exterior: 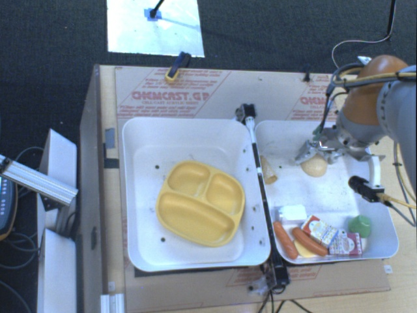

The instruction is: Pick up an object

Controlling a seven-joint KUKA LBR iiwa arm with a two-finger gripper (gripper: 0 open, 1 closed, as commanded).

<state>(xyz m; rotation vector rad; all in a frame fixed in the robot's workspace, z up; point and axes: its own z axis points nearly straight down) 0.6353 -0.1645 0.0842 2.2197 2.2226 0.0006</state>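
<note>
**Inspector:** State the position of the arm.

**Assistant:** The grey arm (384, 103) enters from the right and bends down over the far part of the right bin (391, 243). The gripper (317, 154) hangs low over the bin floor near its far edge, roughly midway between the bin's left and right walls.

**Inspector:** Condition of the fingers?

**Assistant:** Spread, as far as the slant allows. One metal finger (305, 152) points down and left. A pale tan rounded object (315, 167) lies on the bin floor just beneath the gripper, touching or very nearly touching it. It is not seen clamped between the fingers, so no hold is recorded.

**Inspector:** Other contents of the right bin?

**Assistant:** Grouped along the near edge: two orange sausages (296, 240) lying at a slant, a yellow slice (303, 250) partly under them, a white block (292, 213) just behind them, a red-and-white carton (320, 230), a pink-and-white packet (344, 243) beside it, and a green rounded item (359, 225) towards the near right corner. A small tan piece (268, 173) lies against the left wall, well apart from the gripper.

**Inspector:** Left bin?

**Assistant:** The left bin (140, 240) carries one yellow divided tray (201, 203), three compartments, lying flat and turned at an angle near the centre of the floor.

**Inspector:** Bench?

**Assistant:** Both bins sit side by side on a printed cardboard sheet (195, 87), their adjoining walls touching. A yellow-and-black clip (176, 68) sits at the sheet's far edge.
</note>
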